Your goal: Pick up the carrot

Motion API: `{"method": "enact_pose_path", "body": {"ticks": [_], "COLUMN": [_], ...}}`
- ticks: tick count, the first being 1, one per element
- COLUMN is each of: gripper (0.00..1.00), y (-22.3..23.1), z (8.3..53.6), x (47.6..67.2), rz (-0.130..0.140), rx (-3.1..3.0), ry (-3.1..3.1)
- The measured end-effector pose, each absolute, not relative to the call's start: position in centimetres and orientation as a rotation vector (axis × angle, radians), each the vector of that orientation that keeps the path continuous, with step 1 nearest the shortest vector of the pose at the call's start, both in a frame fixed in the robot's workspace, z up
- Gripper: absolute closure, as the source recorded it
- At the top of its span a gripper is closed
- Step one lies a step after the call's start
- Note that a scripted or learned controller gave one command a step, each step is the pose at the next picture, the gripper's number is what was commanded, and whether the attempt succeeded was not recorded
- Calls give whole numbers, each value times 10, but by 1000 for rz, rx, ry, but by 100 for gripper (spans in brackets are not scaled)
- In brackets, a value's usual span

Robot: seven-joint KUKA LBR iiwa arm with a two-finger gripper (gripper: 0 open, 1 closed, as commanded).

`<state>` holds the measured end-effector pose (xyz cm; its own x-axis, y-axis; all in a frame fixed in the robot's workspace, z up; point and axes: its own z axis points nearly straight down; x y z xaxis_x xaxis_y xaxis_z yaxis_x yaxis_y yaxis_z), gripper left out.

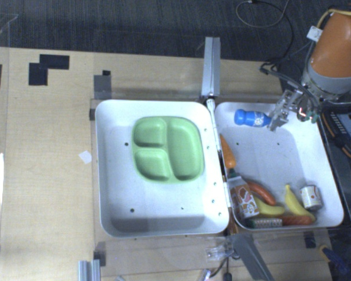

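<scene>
— Camera view first: where is the pincer (279, 117), and what is it doing?

— It sits at the upper right of the frame, over the top edge of the right bin (324, 157). Its tips are just beside a blue bottle (249, 118) lying on its side. Nothing is visible between the fingers, and whether they are spread or pressed together I cannot tell; they are too small and blurred.

— Count things for me.

— Two white bins, side by side. The left bin (114, 174) holds one green tray (167, 147) with three compartments. In the right bin: one blue bottle, one carrot (227, 151), one small carton (245, 201), one banana (295, 202), one silver can (310, 196), plus a reddish-orange piece (261, 191) among the heap at the bottom.

— And the carrot?

— Orange, slim, lying lengthwise along the left wall of the right bin, its green end pointing toward the bottom of the frame. It is apart from the pincer, lower and to the left of it.
</scene>
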<state>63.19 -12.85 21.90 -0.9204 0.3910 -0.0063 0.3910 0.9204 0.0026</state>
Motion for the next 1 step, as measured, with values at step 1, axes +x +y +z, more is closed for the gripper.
{"method": "enact_pose_path", "body": {"ticks": [1], "gripper": [100], "y": [-173], "z": [213], "x": [631], "rz": [2], "rx": [746], "ry": [3042]}}
